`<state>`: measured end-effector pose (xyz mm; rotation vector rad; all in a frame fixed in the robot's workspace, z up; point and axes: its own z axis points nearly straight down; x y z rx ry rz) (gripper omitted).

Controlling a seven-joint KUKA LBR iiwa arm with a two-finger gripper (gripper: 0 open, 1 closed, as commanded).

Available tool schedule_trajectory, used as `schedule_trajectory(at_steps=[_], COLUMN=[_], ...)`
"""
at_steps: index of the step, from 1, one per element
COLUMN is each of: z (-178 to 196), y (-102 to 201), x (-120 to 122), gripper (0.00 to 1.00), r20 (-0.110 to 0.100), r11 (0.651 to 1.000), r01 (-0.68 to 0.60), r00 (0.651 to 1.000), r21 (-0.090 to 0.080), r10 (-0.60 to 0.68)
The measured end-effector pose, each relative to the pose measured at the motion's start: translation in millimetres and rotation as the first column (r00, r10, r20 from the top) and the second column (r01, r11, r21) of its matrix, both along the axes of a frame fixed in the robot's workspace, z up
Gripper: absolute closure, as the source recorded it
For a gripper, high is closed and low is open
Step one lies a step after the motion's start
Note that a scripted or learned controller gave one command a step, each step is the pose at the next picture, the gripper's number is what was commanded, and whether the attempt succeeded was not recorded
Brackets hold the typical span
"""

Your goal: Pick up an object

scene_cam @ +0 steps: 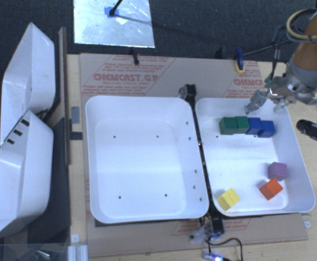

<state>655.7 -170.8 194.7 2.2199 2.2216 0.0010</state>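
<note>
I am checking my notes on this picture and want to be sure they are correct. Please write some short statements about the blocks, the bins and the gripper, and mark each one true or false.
1. The green block and the blue block lie side by side in the right bin. True.
2. The yellow block lies in the left bin. False: it lies in the right bin, near its front left corner.
3. The gripper is above the far edge of the right bin, near the blue block. True.
4. The orange block is stacked on the purple block. False: both rest on the bin floor, the orange one just in front of the purple one.
5. The gripper holds the green block. False: the green block lies on the bin floor.
</note>
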Motion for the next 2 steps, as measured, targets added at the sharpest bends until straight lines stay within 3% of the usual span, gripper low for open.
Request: schedule_trajectory(at_steps=[1,2], z=[-82.9,-73.2], y=[16.1,17.7], x=[17.4,18.0], gripper=[0.00,1.00], r20=[0.008,0.008], r11=[1.000,1.000], r01=[0.001,-0.002], r00=[1.000,1.000], r21=[-0.002,-0.001], r10=[-0.001,0.002])
